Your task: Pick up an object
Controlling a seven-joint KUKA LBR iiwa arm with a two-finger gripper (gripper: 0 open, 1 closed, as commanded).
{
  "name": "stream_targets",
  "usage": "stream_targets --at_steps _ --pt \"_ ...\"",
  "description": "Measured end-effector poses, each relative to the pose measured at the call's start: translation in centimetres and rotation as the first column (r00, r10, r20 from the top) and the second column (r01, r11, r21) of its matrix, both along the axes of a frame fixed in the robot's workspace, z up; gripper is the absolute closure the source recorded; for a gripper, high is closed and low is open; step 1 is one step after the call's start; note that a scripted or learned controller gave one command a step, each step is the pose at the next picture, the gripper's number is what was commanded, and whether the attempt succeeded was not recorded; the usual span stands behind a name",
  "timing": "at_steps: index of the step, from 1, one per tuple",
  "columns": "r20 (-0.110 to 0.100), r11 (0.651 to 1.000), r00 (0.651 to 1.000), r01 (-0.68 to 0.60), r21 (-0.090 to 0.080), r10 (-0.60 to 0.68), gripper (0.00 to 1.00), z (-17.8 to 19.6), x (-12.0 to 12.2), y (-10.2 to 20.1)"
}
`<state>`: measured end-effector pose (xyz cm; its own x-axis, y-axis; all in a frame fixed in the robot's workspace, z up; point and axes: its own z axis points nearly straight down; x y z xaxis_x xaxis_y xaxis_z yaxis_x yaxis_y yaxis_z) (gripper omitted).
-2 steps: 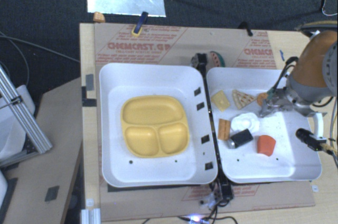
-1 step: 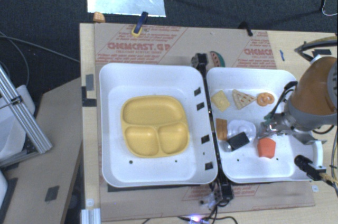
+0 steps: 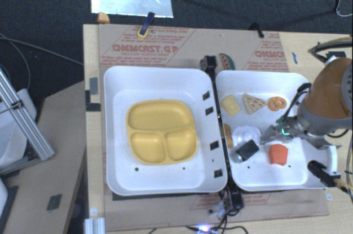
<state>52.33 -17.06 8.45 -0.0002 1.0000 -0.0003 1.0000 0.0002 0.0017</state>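
Whether my jaws are apart or together, I cannot tell. From the right, my arm [image 3: 330,97] reaches low into the right bin [image 3: 259,175], gripper [image 3: 263,139] pointing left beside the black object [image 3: 246,149]. That object's long axis slants up toward the right; an orange piece [image 3: 278,154] sits nearby.

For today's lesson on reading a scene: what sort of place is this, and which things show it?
Probably a robotics lab bench. A grey and orange robot arm reaches over two white bins; one holds a yellow divided tray, the other toy food such as an orange block.
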Motion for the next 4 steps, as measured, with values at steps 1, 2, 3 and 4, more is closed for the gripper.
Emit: stream_targets --at_steps 1,2,3,4 --pt "0.015 1.0 1.0 -0.006 -0.003 0.006 0.0 14.6 -0.1 1.8" --pt "-0.013 1.0 1.0 0.004 0.002 -0.004 0.0 2.3 -3.8 -1.9" --pt "0.002 1.0 1.0 -0.001 -0.001 0.001 1.0 4.0 -3.3 -1.7" --pt "0.005 1.0 1.0 -0.008 0.0 0.008 1.0 8.0 -0.9 1.9"
